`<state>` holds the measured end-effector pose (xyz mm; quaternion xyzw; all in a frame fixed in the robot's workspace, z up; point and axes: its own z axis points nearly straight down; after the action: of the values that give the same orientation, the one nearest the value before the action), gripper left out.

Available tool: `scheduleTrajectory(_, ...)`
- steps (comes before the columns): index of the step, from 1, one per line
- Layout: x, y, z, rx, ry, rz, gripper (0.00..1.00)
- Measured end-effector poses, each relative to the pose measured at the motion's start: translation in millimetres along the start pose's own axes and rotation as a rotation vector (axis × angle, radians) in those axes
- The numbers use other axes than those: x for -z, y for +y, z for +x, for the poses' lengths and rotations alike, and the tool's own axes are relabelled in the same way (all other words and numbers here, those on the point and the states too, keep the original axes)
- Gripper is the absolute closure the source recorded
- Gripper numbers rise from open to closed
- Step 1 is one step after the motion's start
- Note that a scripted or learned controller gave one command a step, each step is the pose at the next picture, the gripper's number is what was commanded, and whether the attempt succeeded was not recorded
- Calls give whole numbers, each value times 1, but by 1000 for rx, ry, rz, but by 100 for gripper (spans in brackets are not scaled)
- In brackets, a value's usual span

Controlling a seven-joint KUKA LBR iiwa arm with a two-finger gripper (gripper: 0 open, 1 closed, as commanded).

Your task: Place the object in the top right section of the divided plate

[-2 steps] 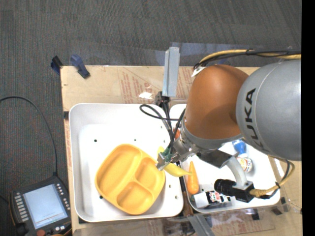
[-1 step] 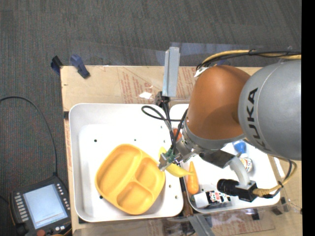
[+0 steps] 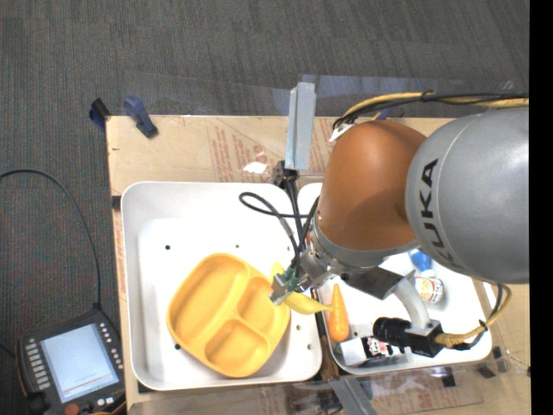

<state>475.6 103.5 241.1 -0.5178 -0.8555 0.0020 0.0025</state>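
Observation:
A yellow divided plate [image 3: 226, 316] lies in the left bin [image 3: 147, 232], towards its front right. A yellow banana-shaped object [image 3: 304, 303] lies at the plate's right rim, close to the wall between the two bins. My gripper [image 3: 283, 289] hangs right over this object's left end, at the plate's upper right edge. The arm's large orange and grey wrist hides much of the space behind it. Whether the object is gripped cannot be made out.
The right bin [image 3: 479, 318] holds an orange carrot [image 3: 339, 315], a black-and-white bottle [image 3: 384, 347] and a small jar [image 3: 429, 289]. A black cable [image 3: 268, 210] loops over the left bin's back right part. A teach pendant [image 3: 73, 366] lies at the front left.

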Motion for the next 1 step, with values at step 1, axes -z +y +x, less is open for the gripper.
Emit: scheduleTrajectory(1,7,1,2,7,-1,-2,100)
